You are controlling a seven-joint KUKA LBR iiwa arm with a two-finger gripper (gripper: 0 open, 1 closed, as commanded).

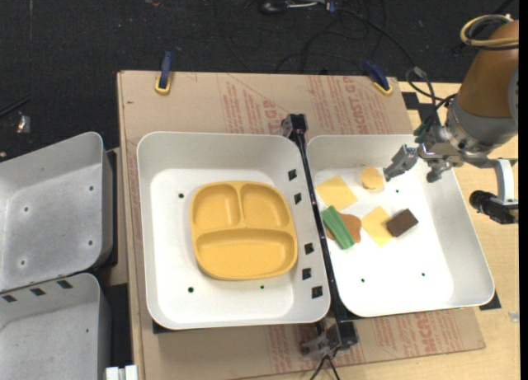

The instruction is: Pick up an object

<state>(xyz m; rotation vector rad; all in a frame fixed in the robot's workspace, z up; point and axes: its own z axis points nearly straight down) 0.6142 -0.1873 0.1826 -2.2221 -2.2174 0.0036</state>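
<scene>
in the camera view, the likely failure is a closing on nothing, or a nudge that slides a piece away, since the pieces lie flat and clustered. the two-finger gripper (417, 166) hangs spread and holds nothing over the right white bin (462, 288). the small round tan piece (372, 178) lies just beside its near finger, toward the divider.

Red printed lettering runs along the cardboard sheet (247, 98) under the bins, too blurred and inverted to read.
</scene>
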